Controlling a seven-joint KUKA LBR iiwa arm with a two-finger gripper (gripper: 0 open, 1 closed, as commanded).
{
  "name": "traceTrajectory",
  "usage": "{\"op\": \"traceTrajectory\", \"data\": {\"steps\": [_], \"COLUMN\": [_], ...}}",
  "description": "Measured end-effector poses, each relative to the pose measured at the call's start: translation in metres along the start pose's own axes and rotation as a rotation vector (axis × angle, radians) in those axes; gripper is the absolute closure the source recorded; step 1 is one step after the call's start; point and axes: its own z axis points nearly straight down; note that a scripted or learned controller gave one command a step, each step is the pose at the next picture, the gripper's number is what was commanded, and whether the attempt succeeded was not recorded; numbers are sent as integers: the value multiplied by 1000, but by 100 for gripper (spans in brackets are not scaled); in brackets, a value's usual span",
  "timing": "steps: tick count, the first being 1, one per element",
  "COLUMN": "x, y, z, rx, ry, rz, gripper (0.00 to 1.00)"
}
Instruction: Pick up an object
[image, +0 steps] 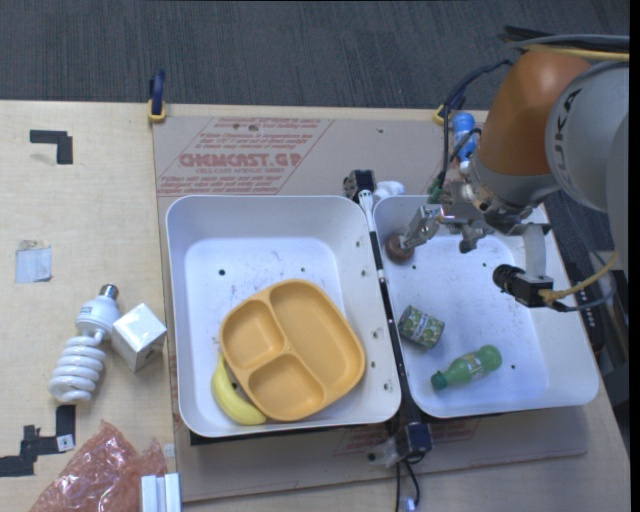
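In the right bin lie a small green can near the middle and a green bottle on its side toward the front. My gripper hangs over the bin's back left corner, close to the wall between the bins. A small brown round thing sits right at its tip; I cannot tell whether this is held or just lies under it. The can is well in front of the gripper and apart from it. In the left bin a yellow divided plate rests partly over a banana.
The grey arm with its orange band covers the right bin's back right part, with a black cable fitting below it. Left of the bins lie a spiral light bulb, a white cube and a red mesh bag.
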Motion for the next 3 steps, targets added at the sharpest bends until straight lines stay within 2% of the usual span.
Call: {"op": "traceTrajectory", "data": {"steps": [1, 2, 3], "x": [-9, 25, -27], "y": [46, 15, 46], "z": [1, 1, -4], "rx": [1, 1, 0], "ry": [-1, 0, -1], "rz": [-3, -2, 0], "gripper": [0, 0, 0]}}
